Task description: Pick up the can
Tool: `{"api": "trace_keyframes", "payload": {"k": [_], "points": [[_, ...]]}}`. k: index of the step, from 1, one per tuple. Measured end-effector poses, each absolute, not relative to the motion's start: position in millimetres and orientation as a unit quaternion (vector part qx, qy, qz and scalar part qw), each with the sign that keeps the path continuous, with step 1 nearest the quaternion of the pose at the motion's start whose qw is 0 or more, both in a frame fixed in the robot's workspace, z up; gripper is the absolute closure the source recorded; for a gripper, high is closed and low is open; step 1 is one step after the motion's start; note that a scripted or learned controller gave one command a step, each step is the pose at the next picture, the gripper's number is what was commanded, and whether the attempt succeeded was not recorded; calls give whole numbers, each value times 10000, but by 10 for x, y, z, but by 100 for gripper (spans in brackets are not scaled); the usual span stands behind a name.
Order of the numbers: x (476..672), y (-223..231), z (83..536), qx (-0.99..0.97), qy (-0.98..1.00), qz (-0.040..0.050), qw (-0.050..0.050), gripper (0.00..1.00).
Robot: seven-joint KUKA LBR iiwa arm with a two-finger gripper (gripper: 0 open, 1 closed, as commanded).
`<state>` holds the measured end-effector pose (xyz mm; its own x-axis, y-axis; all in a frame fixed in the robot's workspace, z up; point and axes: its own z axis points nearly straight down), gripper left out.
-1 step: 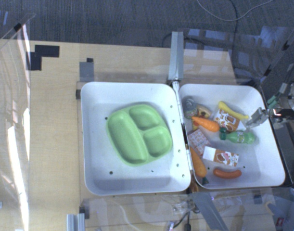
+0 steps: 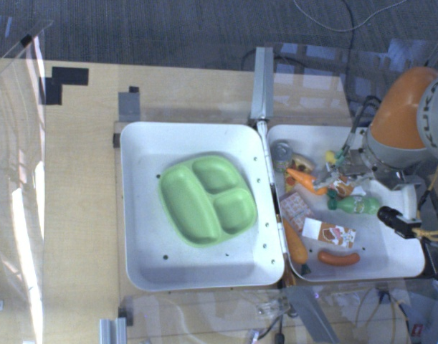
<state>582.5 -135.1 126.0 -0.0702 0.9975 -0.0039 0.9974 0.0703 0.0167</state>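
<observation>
Green tray (image 2: 208,208) (white bins (image 2: 143,264))

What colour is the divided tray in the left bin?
Light green, seen clearly in the camera view: the divided tray lies in the left bin.

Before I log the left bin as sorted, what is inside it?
The left bin holds one thing: a green divided tray with three compartments, lying flat near its middle. Whatever is under the tray is covered.

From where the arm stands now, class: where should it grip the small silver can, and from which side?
Grip the small silver can across its round side wall, coming straight down from above. It appears to stand upright with its circular top facing the camera, in the right-hand white bin's far left corner; the bin wall and an orange carrot probably hinder sideways approaches.
</observation>
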Motion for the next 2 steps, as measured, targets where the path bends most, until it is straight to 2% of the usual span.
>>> {"api": "trace_keyframes", "payload": {"k": [1,2], "points": [[6671,-1728,1067,6888,7248,43,106,0],[6431,-2058,1066,6891,7243,110,193,0]]}}
